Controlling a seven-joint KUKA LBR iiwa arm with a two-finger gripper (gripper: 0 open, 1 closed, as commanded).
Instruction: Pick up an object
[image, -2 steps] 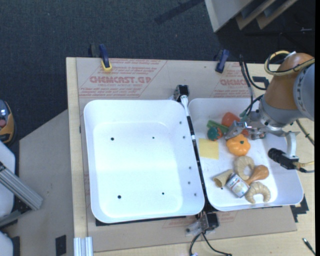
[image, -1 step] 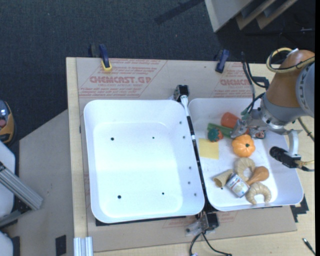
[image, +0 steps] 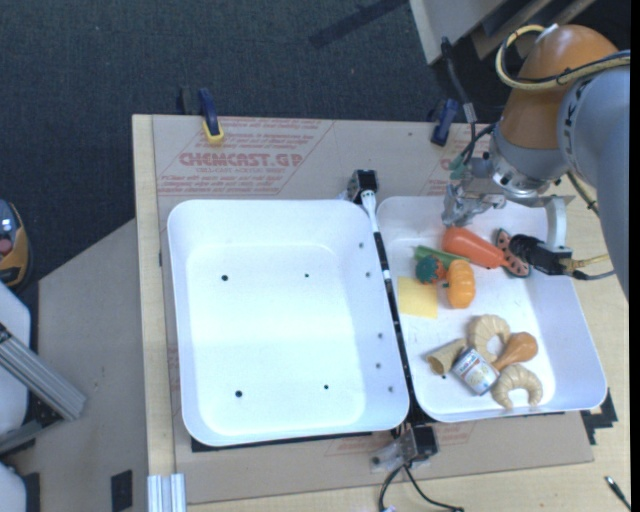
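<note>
the gripper (image: 462, 212) hangs over the far part of the right bin (image: 580, 340), just beyond the orange carrot (image: 474, 247); whether it is apart or together i cannot tell, and nothing shows clamped in it. the carrot lies just near of it, its green top (image: 432, 264) pointing left, a small orange pumpkin-like piece (image: 461, 284) touching it on the near side and a yellow block (image: 418, 298) beside that. further near lie two croissants (image: 518, 385), a can (image: 473, 372) and a pear-shaped piece (image: 517, 349), bunched together. the left bin (image: 200, 300) sits alongside. for a clean pick, i judge the carrot the likeliest target: come down over its middle, straddle it across its narrow width, and keep clear of the pumpkin piece.
</note>
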